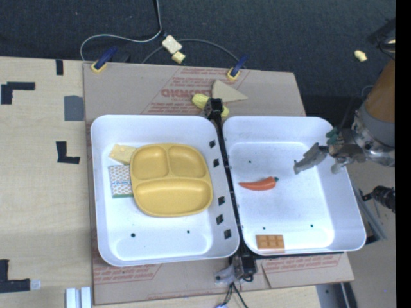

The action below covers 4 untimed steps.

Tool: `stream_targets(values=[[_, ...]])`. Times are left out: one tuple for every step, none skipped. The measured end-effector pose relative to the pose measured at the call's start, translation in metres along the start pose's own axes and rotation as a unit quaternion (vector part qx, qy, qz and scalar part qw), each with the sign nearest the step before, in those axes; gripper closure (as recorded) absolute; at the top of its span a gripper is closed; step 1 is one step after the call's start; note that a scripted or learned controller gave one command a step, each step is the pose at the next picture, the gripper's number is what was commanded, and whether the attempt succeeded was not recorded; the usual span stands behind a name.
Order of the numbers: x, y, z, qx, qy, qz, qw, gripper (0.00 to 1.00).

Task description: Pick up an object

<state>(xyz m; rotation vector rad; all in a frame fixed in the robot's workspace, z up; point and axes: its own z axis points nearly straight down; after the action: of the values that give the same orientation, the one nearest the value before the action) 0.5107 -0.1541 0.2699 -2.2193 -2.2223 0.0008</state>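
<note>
Gripper point(319, 159): over the right bin's right edge, upper half; one grey finger point(307, 160) slants down and left over the bin floor. Whether the fingers stand apart or together cannot be told from this angle. Nothing is seen between them.

Arm point(379, 117): reaches in from the right, grey wrist with an orange band above, outside the bin's right wall.

Chili pepper point(258, 184): red-orange, lying flat near the middle of the right bin, a little toward its left wall. Nearest item to the gripper, so judged the likely thing to pick up.

Key relation: the pepper lies to the left of and slightly below the fingertip in the view, apart from it with bare bin floor between. Long axis runs roughly left to right, the stem end toward the gripper. Judged: a grasp would best close across the narrow width, not along the length.

Waffle piece point(270, 241): brown, gridded, at the right bin's front edge, left of centre; farther from the gripper than the pepper.

Right bin point(292, 130): white, shallow, touching the left bin along a black clip strip.

Left bin point(103, 223): white, carrying three items.

Divided plate point(171, 178): yellow, three compartments, centre of the left bin.

Yellow wedge point(120, 153): tucked at the plate's upper left edge.

Patterned packet point(119, 180): just beside the plate's left edge, below the wedge.

Progress: judged not yet begun; pepper untouched.
</note>
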Motion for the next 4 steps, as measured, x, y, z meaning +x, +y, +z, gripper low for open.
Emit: stream_targets(values=[[0.047,0.049,0.147,0.005,0.002,-0.002,1.0000,0.00],[0.030,0.068,0.187,0.001,-0.001,0.000,1.0000,0.00],[0.042,0.057,0.182,-0.005,-0.003,0.000,1.0000,0.00],[0.041,0.058,0.173,-0.005,-0.003,0.001,1.0000,1.00]])
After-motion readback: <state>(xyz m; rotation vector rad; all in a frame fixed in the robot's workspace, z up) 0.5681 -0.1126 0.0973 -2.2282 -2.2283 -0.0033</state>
